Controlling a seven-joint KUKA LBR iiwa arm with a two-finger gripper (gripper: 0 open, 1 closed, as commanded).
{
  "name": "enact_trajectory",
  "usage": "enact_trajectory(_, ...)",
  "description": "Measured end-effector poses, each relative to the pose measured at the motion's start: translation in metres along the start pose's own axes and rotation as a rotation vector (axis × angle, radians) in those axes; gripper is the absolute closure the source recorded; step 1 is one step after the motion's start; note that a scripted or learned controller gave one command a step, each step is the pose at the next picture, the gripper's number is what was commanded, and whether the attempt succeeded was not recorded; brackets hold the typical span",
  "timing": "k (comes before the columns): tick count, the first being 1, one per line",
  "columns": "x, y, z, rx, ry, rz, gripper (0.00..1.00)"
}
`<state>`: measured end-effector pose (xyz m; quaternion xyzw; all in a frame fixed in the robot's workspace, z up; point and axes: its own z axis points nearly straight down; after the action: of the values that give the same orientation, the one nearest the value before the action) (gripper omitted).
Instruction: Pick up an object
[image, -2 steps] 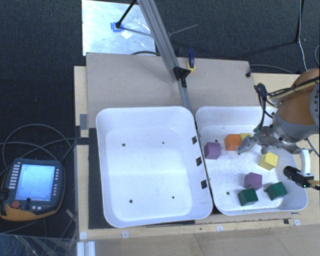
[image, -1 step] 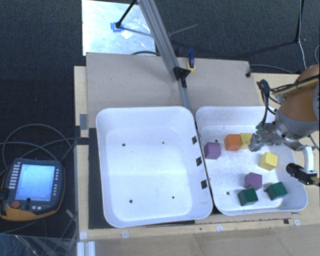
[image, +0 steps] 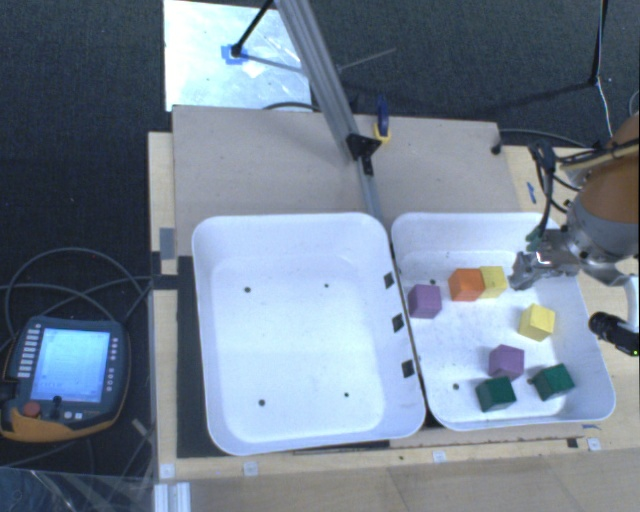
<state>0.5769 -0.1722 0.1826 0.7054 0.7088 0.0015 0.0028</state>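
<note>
Right bin (image: 600, 400): yellow block (image: 493, 280) lies just beside pincer (image: 522, 274).

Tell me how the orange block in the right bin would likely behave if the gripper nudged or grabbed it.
The orange block looks like a rigid cube with flat faces, so it would probably slide rather than roll. It sits against a yellow block, so a push from the gripper would likely move both. It is small, so probably light.

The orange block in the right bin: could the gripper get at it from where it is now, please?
Probably yes. The gripper hovers just right of the yellow block that touches the orange block; from above nothing covers it, though that neighbour crowds its right side.
</note>
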Motion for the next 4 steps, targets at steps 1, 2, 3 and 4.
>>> enact_trajectory(1,0.000,0.003,-0.044,-0.001,0.000,0.000,1.00)
enact_trajectory(2,0.000,0.005,-0.072,0.001,0.001,0.000,1.00)
enact_trajectory(3,0.051,0.011,-0.059,0.005,0.003,-0.005,1.00)
enact_trajectory(4,0.102,0.023,-0.067,0.003,0.004,-0.006,1.00)
